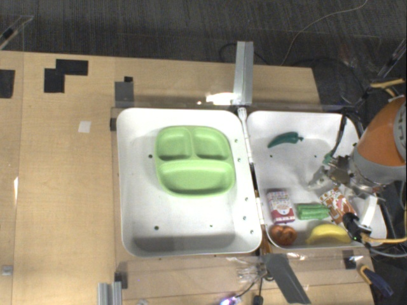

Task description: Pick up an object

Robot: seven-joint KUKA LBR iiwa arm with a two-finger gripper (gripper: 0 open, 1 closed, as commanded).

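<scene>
My gripper [322,178] hangs low over the right bin [299,121], near its right side, with the orange-banded arm [383,140] behind it. Just below and right of it lies a red patterned packet [336,204]. Along the bin's front edge lie a red and white can [280,206], a green block [313,212], a yellow banana [329,234] and a reddish-brown fruit [283,235]. A dark green pepper-shaped toy [285,140] rests toward the back of the bin, left of the gripper. Nothing is visibly held.
The left bin [137,189] holds a light green divided plate [193,159]. A metal post [243,72] stands behind the wall between the bins. Cables run past the right bin's right wall and front corner.
</scene>
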